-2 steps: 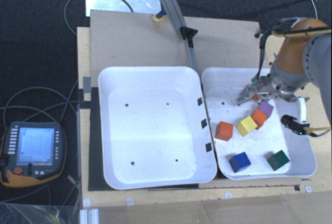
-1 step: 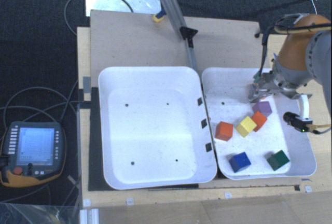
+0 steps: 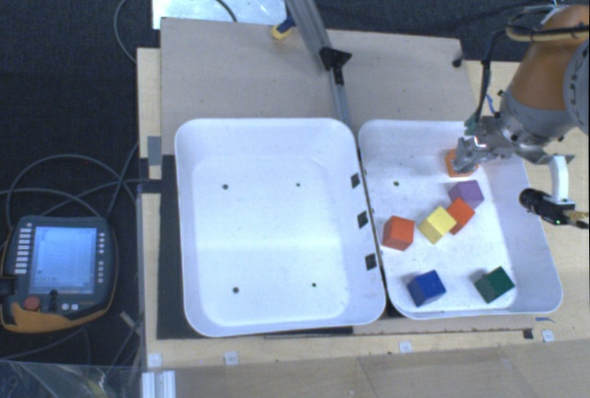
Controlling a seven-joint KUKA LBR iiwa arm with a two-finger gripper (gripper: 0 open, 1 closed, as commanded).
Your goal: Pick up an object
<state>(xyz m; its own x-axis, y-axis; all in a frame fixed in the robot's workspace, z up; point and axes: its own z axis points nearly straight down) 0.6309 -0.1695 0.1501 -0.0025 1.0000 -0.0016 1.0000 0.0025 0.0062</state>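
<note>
Claw (image 3: pixel 466 157): low in the right bin (image 3: pixel 544 295), near its far wall, directly over an orange block (image 3: pixel 454 168). From this angle the wrist hides the tips, so whether the claw is wide, narrow or closed on the block cannot be told.

Orange block: partly covered by the claw, apparently resting on the bin floor. Judged not yet lifted.

Task status: approach done; grasp unconfirmed; lift remaining.

Other contents of right bin, working outward:
- purple block (image 3: pixel 467 193), just below the claw;
- orange-red block (image 3: pixel 460 213), touching a yellow block (image 3: pixel 438 224);
- second orange block (image 3: pixel 397 232), nearer the divide between the bins;
- blue block (image 3: pixel 426 286) and green block (image 3: pixel 494 283), near the front wall, well apart from the claw.

Left bin (image 3: pixel 198 203): white, beside the right one.

Arm (image 3: pixel 544 78): grey, orange band, entering from the right.
</note>
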